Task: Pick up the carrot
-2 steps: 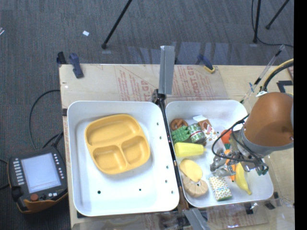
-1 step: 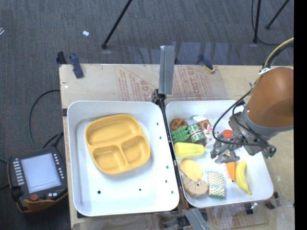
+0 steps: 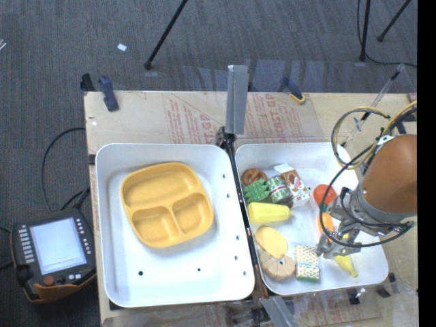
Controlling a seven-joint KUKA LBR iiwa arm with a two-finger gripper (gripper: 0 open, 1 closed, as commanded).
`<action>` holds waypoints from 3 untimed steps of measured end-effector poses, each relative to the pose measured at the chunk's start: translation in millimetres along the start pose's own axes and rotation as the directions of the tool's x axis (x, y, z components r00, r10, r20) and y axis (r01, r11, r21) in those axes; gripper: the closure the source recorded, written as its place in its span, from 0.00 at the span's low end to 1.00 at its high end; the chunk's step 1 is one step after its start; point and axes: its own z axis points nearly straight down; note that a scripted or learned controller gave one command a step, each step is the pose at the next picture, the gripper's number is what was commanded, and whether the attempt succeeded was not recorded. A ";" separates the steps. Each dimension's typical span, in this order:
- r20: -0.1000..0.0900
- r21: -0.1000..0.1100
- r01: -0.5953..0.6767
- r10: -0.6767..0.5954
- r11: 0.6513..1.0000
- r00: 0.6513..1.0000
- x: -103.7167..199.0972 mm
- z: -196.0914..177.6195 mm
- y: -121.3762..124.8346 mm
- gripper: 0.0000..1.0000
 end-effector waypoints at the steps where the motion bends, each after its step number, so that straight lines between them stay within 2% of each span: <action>1: 0.001 0.002 0.225 -0.225 0.974 0.974 -14.1 16.8 -6.4 1.00; 2: 0.000 0.006 0.306 -0.306 0.952 0.952 -25.8 -26.4 2.6 1.00; 3: 0.001 0.009 0.293 -0.293 0.956 0.956 -40.6 -69.8 -24.1 1.00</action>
